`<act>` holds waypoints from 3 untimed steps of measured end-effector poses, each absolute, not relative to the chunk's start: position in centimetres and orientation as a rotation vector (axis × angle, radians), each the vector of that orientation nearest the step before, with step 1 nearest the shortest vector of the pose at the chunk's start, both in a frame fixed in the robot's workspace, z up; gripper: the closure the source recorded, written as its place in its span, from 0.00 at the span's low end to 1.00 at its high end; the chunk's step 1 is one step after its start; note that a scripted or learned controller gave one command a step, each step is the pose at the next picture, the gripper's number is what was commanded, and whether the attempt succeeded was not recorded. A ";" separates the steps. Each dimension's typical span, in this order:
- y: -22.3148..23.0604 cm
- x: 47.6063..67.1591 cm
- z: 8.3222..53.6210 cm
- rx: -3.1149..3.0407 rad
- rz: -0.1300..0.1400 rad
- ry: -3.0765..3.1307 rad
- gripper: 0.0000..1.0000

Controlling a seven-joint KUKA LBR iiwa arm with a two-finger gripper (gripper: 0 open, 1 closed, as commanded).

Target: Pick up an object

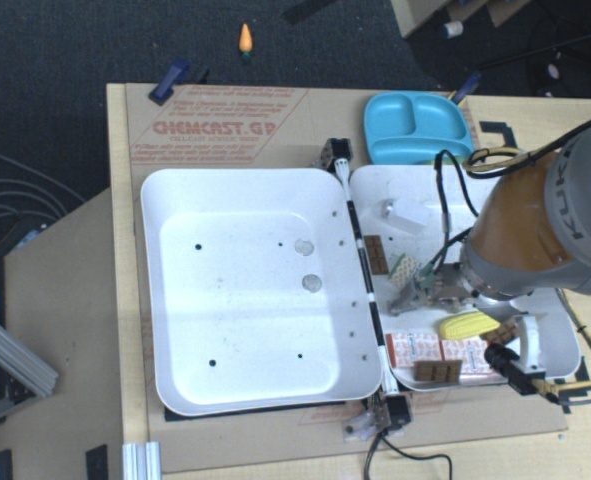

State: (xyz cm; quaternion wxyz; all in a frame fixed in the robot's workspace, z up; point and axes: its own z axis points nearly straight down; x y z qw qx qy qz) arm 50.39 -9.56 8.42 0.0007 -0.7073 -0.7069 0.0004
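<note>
Bench top (225, 123) is a tan board with red printed lettering, sitting on dark blue-black carpet (65, 58). Two shallow white bins sit side by side on it. The left bin (175, 218) holds two small round pale discs (308, 266) near its right wall, plus a few dark dots on its floor. The right bin (375, 183) is cluttered: a clear plastic piece (405, 218) toward the back, a brown bar (375, 255) against the left wall, a yellow corn-like object (468, 325) near the front, a red-and-white patterned packet (420, 348) and a brown chocolate-like block (437, 371) at the front edge.

A light-blue divided tray (418, 128) lies on the bench behind the right bin. A small orange object (245, 38) and a blue clip (168, 83) lie beyond the bench's far edge.

The arm, orange band visible, reaches in from the right over the right bin. Gripper (420, 286) is low among the clutter, just beside the yellow object; whether it is released or clenched cannot be told.
</note>
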 end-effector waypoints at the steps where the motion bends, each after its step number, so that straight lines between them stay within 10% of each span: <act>1: -9.5 50.4 9.4 -2.223 -0.001 -2.220 1.00; 2: -9.5 50.4 9.4 -2.223 -0.001 -2.220 0.00; 3: -9.2 48.3 8.7 -2.228 -0.013 -2.234 0.00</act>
